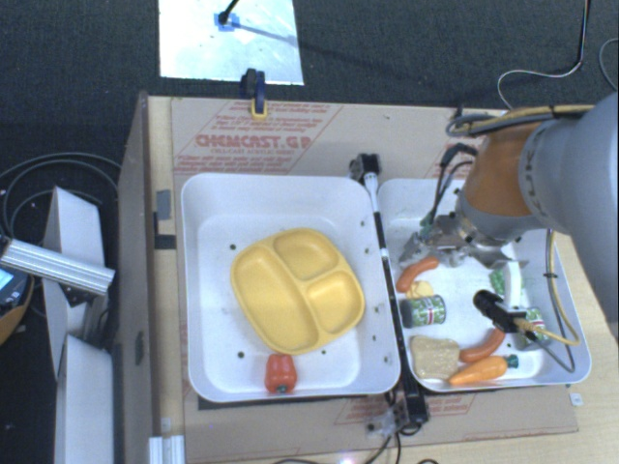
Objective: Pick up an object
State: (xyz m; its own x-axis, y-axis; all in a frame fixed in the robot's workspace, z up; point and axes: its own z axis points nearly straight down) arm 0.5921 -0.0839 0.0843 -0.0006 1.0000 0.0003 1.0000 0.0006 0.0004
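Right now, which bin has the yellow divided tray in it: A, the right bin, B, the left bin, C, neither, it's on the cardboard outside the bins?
B: the tray lies flat on the floor of the left bin, with a red pepper just below it, while the right bin holds the small food items.
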